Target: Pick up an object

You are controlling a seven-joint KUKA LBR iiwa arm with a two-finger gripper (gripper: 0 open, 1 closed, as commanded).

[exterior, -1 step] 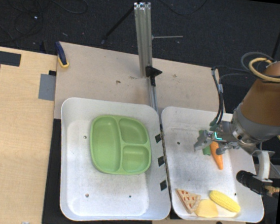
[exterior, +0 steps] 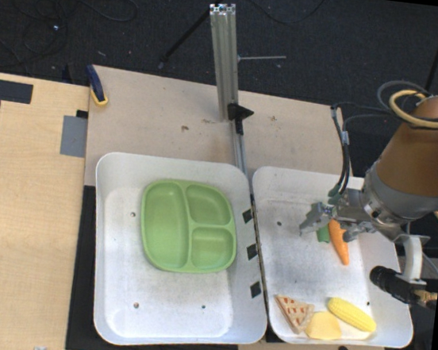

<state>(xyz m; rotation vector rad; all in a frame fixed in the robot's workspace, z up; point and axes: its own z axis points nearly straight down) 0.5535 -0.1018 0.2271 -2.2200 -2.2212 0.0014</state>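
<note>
The pincer (exterior: 331,225) is clamped on the carrot (exterior: 339,244), which slants tip-down toward the right bin's (exterior: 286,275) front-right corner.

A divided plate (exterior: 189,227) lies in the left bin (exterior: 107,292); in the right bin (exterior: 285,251), a carrot (exterior: 340,245) sits at about twelve o'clock from the corn cob (exterior: 352,314).

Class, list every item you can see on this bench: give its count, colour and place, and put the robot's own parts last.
Bins: two, white, side by side on the bench.
Divided plate: one, green, left bin.
Toy carrot: one, orange with green top, right bin, at the gripper.
Corn cob: one, yellow, right bin's near corner.
Yellow piece: one, pale yellow, beside the corn.
Wedge: one, tan with red, left of the yellow piece.
Metal post: one, silver, behind the bins.
Arm: one, grey and orange, right.
Gripper: one, over the right bin.
</note>
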